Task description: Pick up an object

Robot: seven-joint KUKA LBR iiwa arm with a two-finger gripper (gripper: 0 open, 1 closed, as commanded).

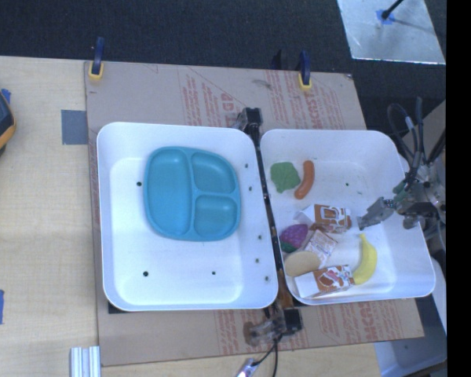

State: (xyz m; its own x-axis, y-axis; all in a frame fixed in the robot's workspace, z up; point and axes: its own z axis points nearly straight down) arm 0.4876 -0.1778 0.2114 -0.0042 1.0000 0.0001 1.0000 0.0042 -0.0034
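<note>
Hovering at the right bin's (341, 144) far right edge: gripper (374, 213), nothing between its fingers, open or shut impossible to tell. Just left and below, banana (366, 260) lying beside 2 snack packets (332, 217).

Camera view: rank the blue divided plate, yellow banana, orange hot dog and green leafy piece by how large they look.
1. blue divided plate, clearly largest
2. yellow banana
3. orange hot dog and green leafy piece: look about alike, so unranked.
</note>
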